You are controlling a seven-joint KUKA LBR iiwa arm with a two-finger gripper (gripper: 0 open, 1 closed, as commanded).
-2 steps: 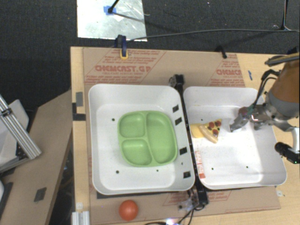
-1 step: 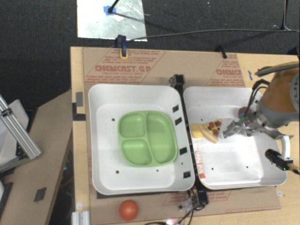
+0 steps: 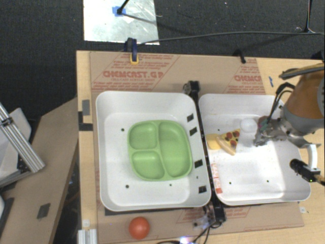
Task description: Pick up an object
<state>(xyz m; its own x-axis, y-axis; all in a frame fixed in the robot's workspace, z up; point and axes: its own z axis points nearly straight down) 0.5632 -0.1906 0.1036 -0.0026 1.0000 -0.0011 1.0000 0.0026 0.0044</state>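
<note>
A toy pizza slice (image 3: 227, 142) with red dots lies at the left side of the right bin (image 3: 254, 187). A pale white rounded object (image 3: 248, 125) rests just right of it, hard to make out against the bin floor. My gripper (image 3: 262, 134) hangs low over the right bin, close to the right of the white object and about a hand's width from the pizza slice. Nothing shows between its fingers. The grey arm with its orange band (image 3: 304, 103) comes in from the right.
The left bin (image 3: 111, 111) holds a green divided plate (image 3: 159, 149). A red ball (image 3: 139, 227) sits on the bench in front of the left bin. Black clips run along the ridge between the bins. A blue clamp (image 3: 132, 49) stands at the back.
</note>
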